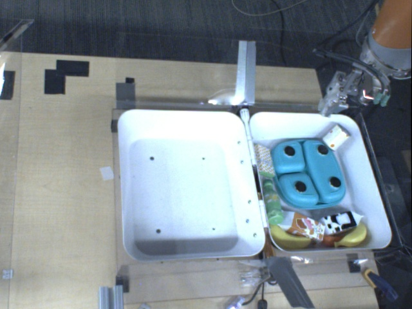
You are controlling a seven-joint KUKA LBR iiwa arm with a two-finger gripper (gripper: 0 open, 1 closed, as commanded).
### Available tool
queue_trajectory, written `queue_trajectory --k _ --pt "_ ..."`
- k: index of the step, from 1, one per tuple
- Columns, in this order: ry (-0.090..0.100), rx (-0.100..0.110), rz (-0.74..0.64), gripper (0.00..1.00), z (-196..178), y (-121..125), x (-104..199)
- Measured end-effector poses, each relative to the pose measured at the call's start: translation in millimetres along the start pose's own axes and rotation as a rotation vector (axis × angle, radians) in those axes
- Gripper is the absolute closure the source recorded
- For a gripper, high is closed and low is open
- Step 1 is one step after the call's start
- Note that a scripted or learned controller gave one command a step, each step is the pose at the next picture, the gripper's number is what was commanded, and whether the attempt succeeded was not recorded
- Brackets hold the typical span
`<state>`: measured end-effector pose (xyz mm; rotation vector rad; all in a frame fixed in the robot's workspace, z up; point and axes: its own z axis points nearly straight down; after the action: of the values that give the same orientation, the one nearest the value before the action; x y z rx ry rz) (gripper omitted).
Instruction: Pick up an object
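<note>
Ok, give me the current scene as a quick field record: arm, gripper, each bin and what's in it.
arm: reaches in at upper right, orange band above the wrist
gripper: over the right bin's far rim, nothing seen in it
left bin: white, shallow
right bin: white, holds several items
blue block: large, teal, four rounded lobes with dark holes, middle of right bin
small white box: at the block's far right corner
banana: along the near wall, partly under a printed packet
pick status: not yet done

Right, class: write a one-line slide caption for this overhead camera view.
Gripper poised over the far rim of the right bin, which holds a blue tray.
</note>
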<state>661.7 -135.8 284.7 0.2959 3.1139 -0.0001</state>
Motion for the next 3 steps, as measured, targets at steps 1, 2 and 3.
queue_trajectory --k 1,2,3 --pt "0.0 0.0 -0.165 1.0 -33 -16 -1" --pt "-0.002 0.001 -0.176 1.0 -51 -64 -20" --pt "-0.017 0.001 -0.176 1.0 -66 -62 -22"
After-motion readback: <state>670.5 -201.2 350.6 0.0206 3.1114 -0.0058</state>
